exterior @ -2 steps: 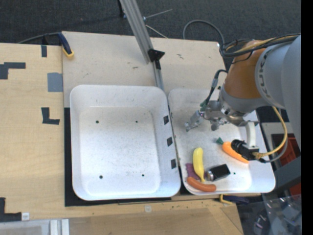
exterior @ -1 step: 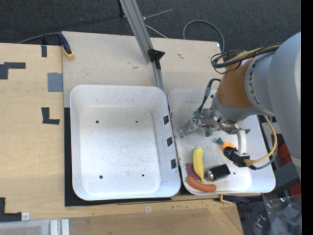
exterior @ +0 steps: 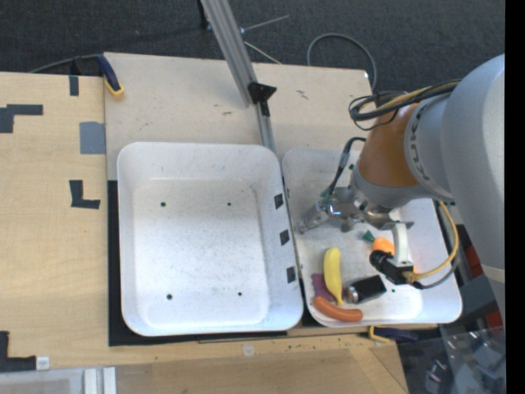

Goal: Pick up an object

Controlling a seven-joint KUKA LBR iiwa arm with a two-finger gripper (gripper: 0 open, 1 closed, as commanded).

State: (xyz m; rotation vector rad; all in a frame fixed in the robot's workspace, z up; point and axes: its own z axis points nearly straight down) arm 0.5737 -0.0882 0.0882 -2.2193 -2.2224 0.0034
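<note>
We count 2 bins on the table [exterior: 49, 179]: left bin [exterior: 197, 158], right bin [exterior: 439, 298] w/ 1 banana [exterior: 332, 273], 1 sausage [exterior: 336, 309] at 6 o'clock of it (touching); gripper [exterior: 324, 212] fingers' state: can't tell.

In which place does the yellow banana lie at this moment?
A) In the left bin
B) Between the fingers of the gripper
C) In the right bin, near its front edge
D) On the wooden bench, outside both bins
C: the yellow banana rests on the floor of the right bin, just above an orange sausage-like object at the front edge.
</note>
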